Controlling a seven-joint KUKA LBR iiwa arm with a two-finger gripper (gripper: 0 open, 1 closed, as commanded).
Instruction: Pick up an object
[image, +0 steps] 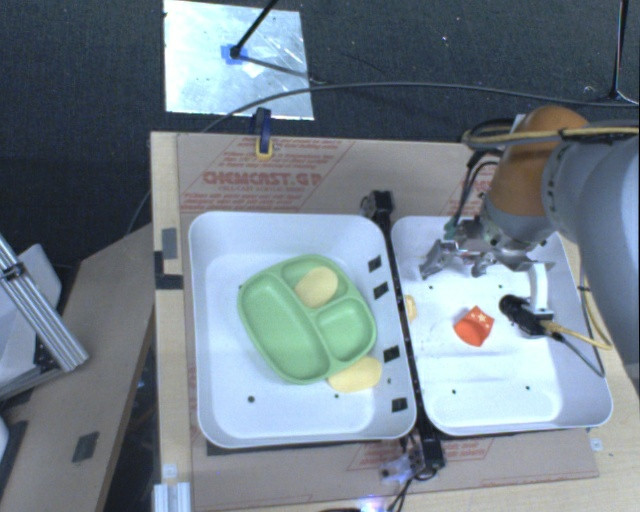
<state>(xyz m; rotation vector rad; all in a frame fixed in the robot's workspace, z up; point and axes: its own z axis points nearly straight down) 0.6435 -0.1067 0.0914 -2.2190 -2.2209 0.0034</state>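
Claw (455, 258) hangs over the right bin (500, 400) near its back-left corner, fingers spread, nothing between them. Orange object (474, 326) lies mid-bin, apart from claw. Left bin (230, 400) holds green divided tray (290, 320) with yellow item (318, 287); another yellow piece (356, 376) touches the tray's edge.

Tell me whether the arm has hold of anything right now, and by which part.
Nothing is held. The tool hovers over the right bin with nothing between its fingers; the orange object lies apart on the bin floor.
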